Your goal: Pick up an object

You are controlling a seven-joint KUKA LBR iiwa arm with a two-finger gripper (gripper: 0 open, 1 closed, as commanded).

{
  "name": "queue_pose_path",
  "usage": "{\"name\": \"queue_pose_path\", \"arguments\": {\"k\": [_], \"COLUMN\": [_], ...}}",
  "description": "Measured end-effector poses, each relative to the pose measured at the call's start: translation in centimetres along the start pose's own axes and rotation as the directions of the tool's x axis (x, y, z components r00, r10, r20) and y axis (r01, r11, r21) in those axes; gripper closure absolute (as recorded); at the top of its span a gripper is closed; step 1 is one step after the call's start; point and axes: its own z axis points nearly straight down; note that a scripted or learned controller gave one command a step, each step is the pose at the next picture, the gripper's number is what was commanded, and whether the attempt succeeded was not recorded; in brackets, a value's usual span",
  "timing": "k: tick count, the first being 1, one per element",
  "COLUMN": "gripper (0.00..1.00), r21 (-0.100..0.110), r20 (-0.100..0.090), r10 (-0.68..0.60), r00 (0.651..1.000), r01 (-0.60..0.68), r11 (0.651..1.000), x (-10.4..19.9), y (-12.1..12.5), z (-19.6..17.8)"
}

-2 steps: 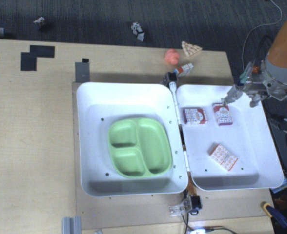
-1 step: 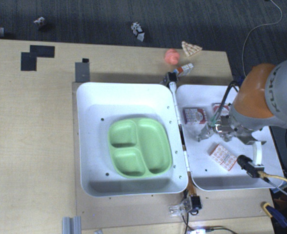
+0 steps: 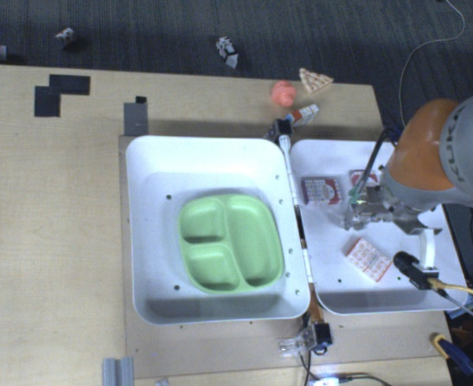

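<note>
The gripper (image 3: 357, 215) hangs low over the right bin (image 3: 333, 284), one of two white bins, at the end of the single arm (image 3: 429, 155) that comes in from the view's right. The wrist hides its tip, so I cannot tell whether it is open or closed, and nothing can be seen held in it. Two flat packets lie on this bin's floor as things to pick. One red-and-white packet (image 3: 320, 190) sits just beside the gripper, on its side toward the other bin and a little farther from the camera. One red-checked packet (image 3: 368, 258) lies near the gripper on its camera side, apart from it. A small greenish patch shows right against the gripper, too blurred to name. Well away from the gripper, past the first packet, the left bin (image 3: 152, 183) holds one green plate (image 3: 230, 242) with three compartments, lying flat in the middle. Beyond the gripper, on the bench (image 3: 51, 215) behind the bins, are three small things: one pink ball (image 3: 283, 93), one pale wedge-shaped piece (image 3: 315, 80) just beside it, and one small tube (image 3: 304, 115) close to the bins' far rims.
</note>
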Motion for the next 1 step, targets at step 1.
{"name": "queue_pose_path", "arguments": {"k": [1], "gripper": [1.0], "r21": [0.006], "r20": [0.004], "r10": [0.002], "r00": [1.0], "r01": [-0.002], "r11": [1.0], "x": [-10.0], "y": [-1.5], "z": [1.08]}}
